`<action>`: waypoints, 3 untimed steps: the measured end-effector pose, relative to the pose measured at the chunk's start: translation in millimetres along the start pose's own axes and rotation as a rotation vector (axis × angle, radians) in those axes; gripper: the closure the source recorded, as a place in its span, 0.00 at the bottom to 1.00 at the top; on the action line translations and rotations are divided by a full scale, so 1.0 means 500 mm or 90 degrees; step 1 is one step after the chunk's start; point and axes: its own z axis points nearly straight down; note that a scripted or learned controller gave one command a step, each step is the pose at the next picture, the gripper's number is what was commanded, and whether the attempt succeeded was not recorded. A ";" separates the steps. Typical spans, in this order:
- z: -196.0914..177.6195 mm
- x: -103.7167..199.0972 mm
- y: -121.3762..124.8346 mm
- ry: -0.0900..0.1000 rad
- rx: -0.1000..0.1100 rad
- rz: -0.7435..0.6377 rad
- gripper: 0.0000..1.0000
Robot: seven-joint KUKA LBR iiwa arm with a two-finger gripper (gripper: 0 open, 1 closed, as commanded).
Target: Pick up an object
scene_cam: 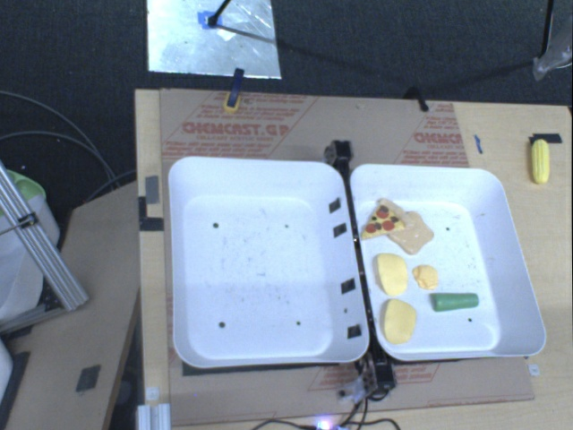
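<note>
A: What is on the surface [501, 124] at this moment?

B: Two shallow white bins stand side by side on a brown cardboard sheet. The left bin [192, 182] has only small dark specks on its floor. The right bin [515, 267] carries all the small objects.

A: Which objects are they?

B: Near the upper left of the right bin lies a toy pizza slice [383, 220], with red and green spots on it, and a tan flat piece [414, 232] touches it on its right side. Below them is a pale yellow oval piece [390, 273], and just beside it, to the right, a smaller yellow lump [426, 277]. Lower still, close to the divider between the bins, lies another yellow oval piece [399, 320]. A green oblong object [455, 301] lies to the right of it, near the small lump but apart from it.

A: And the pincer, is it open or closed?

B: I cannot tell.

A: Is something lying outside the bins?

B: Yes. A yellow object like a corn cob [540, 161] lies on the surface at the far right, well apart from the right bin. A small blue and yellow item [235, 92] lies at the top edge of the cardboard, and behind it a shiny silver sheet [213, 25] rests on the dark floor.
</note>
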 end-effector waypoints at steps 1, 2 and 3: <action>-0.013 -0.005 0.002 -0.001 0.002 0.000 1.00; -0.010 -0.098 -0.129 -0.001 0.006 0.009 1.00; -0.013 -0.091 -0.280 0.000 0.004 0.007 1.00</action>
